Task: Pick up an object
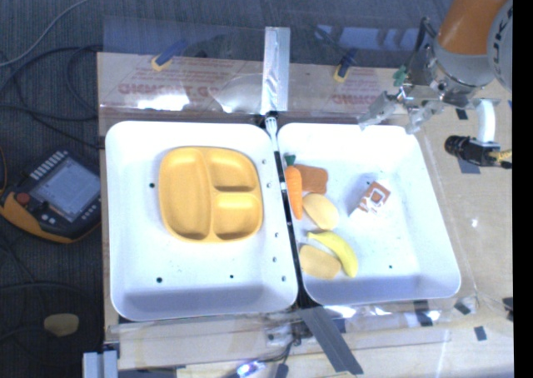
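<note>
The right bin [433, 226] holds several toy foods. A carrot [293, 191] lies along its left wall beside an orange-brown piece [314, 176]. Below them are a pale yellow oval [321, 211], a banana [340, 251] and another yellow lump [318, 263]. A small white and orange box [372, 197] sits alone near the middle. My gripper [389, 121] hangs over the bin's far right rim, well above and behind the box. It is open, with nothing between its spread fingers [371, 116].
The left bin [133, 276] holds a yellow divided tray [210, 193]. A metal divider strip [276, 68] stands behind the two bins. A handheld pendant [54, 195] and cables lie on the floor to the left.
</note>
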You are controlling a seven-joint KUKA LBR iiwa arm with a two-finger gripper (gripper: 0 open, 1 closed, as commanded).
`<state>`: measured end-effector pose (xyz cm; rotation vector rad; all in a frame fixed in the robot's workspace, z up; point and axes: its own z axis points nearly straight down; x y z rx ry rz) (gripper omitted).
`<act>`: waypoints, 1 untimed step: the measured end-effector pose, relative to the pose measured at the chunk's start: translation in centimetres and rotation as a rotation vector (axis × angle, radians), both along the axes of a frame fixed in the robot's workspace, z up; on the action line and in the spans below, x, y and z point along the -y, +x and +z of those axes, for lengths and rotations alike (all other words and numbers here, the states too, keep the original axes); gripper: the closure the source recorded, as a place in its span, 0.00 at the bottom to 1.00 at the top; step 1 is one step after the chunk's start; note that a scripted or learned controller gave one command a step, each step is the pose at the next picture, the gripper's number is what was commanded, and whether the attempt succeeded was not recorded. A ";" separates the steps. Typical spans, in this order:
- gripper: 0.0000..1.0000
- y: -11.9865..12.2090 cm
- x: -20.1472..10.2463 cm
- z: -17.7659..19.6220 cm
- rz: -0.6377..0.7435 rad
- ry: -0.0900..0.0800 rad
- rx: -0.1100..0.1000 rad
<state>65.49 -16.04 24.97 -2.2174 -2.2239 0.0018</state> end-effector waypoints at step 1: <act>0.00 -4.8 0.4 -9.6 -0.075 -0.002 -0.002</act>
